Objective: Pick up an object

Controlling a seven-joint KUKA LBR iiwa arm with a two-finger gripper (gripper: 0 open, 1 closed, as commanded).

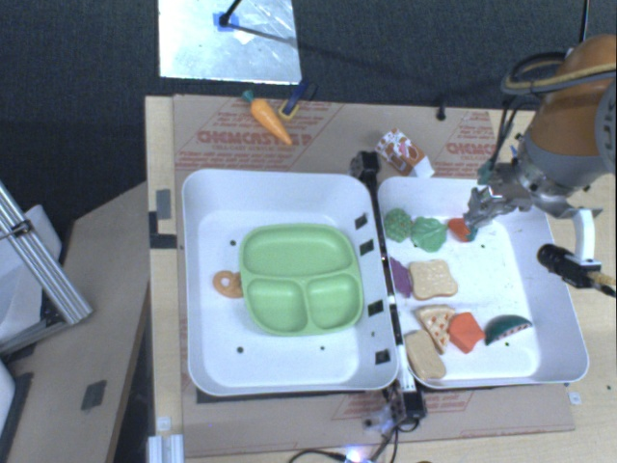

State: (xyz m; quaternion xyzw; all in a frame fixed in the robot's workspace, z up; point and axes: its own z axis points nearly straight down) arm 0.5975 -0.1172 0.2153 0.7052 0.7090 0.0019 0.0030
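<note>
Metal tool (474,216) over small red piece (459,229), grip state unclear, glossy white bin (554,302)

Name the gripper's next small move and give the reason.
Probably a short drop straight down onto the small red piece. The gripper sits at the top of the right bin, right beside that piece and just right of the green broccoli pieces, with nothing seen between its fingers.
</note>
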